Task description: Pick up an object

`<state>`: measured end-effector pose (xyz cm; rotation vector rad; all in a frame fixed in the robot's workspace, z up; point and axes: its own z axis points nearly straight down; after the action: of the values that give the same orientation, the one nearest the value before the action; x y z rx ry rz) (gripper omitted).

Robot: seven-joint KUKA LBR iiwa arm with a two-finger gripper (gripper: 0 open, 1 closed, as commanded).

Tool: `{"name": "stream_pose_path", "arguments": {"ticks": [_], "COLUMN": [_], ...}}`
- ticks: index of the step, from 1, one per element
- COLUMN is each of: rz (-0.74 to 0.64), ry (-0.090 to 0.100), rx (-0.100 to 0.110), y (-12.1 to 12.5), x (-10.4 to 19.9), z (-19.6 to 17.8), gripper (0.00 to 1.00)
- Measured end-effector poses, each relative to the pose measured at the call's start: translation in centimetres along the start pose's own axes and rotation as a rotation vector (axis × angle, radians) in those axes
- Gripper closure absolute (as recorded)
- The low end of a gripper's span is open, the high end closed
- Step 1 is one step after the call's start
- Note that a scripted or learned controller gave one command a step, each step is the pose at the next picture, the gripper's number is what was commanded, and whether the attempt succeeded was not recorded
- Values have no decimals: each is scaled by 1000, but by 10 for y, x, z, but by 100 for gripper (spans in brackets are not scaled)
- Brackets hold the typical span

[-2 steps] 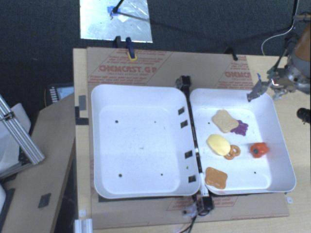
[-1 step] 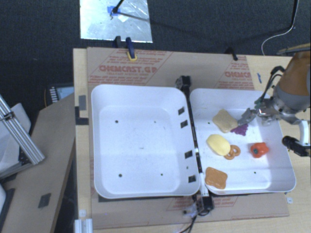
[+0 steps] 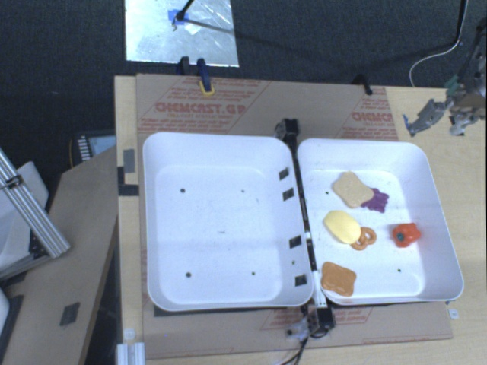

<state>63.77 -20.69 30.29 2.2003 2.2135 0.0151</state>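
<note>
Nothing picked up yet, judging by the lay of things. Pincer [image 3: 435, 115] parked high at the far right corner of the desk [image 3: 461, 175], beyond the rim of the right bin [image 3: 426, 166] and well apart from everything inside it. Small and blurred at that spot, so cannot tell whether spread or pressed together; apparently carrying nothing, though hard to be sure at this size.

All candidates lying loose on the floor of the right bin:
- Tan slice [image 3: 351, 188] toward the back, touching or just beside a purple piece [image 3: 376, 200] on its right.
- Yellow lump [image 3: 342, 226] near the middle, with an orange ring [image 3: 365, 239] tucked against its right side.
- Red piece [image 3: 405, 234] alone, nearer the right wall, apart from the rest.
- Brown waffle-like square [image 3: 338, 278] at the near left corner, close to the wall shared with the left bin [image 3: 152, 204].

Done so far: no approach, no descent, no contact to be seen. Left to do, by this reckoning: nearly the whole job. Choose one item, travel over the right bin, come down, close around the item, lift clear. Easiest choice probably the red piece, standing free of its neighbours; trickier the yellow lump and the tan slice, each crowded by another item.
</note>
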Motion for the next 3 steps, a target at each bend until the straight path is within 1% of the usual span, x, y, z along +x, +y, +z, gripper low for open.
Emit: {"name": "stream_pose_path", "arguments": {"ticks": [1, 2, 3], "rz": [4, 7, -1], "ry": [3, 0, 13], "rx": [3, 5, 34], "y": [-131, -147, -122], "x": [26, -3, 74], "z": [-133, -243, 42], "gripper": [0, 0, 0]}}
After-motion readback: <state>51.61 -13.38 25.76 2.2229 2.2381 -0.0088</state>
